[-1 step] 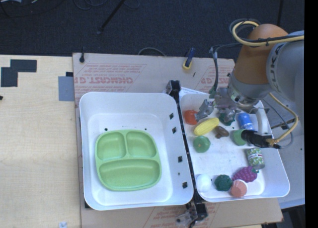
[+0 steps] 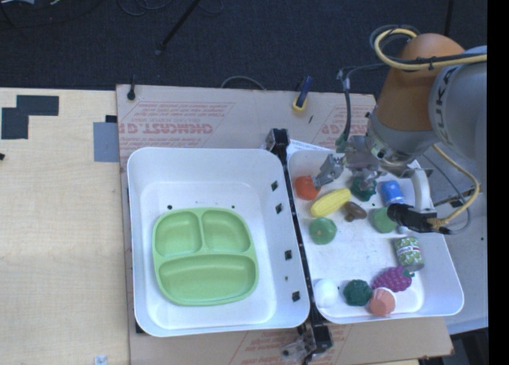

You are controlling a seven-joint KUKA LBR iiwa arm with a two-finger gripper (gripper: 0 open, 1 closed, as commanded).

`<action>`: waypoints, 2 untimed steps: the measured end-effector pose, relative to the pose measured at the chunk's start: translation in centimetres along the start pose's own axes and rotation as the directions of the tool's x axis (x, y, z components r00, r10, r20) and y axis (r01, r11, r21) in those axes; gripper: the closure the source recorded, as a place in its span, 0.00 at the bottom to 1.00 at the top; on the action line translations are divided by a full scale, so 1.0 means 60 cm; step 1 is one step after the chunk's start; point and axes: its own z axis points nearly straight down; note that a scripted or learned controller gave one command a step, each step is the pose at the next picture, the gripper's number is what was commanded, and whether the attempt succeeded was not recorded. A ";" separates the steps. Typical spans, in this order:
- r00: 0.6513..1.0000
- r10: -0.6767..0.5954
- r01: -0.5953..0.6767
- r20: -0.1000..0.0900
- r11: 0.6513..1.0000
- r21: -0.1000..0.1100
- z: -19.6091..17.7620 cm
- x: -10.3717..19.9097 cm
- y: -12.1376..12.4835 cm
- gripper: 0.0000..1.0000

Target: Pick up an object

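Gripper [image 2: 340, 166] hovers over the right bin's [image 2: 445, 296] toys.
Nothing lifted yet; fingers' state unclear; yellow corn [image 2: 330, 202] lies nearest.

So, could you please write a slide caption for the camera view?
Arm's hand over right bin of toy food, near corn; green tray in left bin.
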 end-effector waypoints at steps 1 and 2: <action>1.000 0.000 0.000 0.000 1.000 0.005 0.108 0.004 0.002 0.00; 1.000 0.002 -0.002 0.003 1.000 0.000 0.173 0.005 0.001 0.00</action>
